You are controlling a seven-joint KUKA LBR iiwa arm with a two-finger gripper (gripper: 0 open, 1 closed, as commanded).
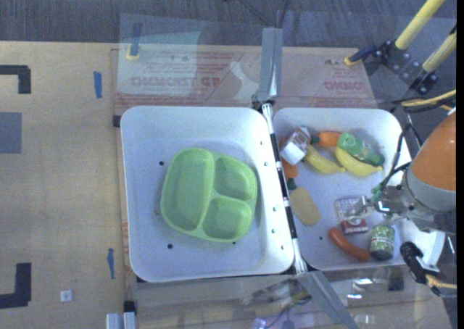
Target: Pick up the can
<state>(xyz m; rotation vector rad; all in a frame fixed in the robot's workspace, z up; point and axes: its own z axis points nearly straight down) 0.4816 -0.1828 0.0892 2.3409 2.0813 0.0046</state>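
A small can (382, 241) with a green label and dark top stands upright near the front right corner of the right bin (319, 119). My gripper (380, 203) hangs just behind the can, between it and a small red and white box (352, 216), and sits over the bin's right side. The arm's orange band (439, 155) rises to the right of it. A second can-like item (294, 148), red with a white end, lies on its side at the bin's back left.
In the right bin lie two yellow bananas (341, 161), an orange carrot (328, 138), a green packet (358, 148), a tan oval piece (307, 206) and a red sausage (347, 243). The left bin (138, 175) holds a green divided plate (209, 194).
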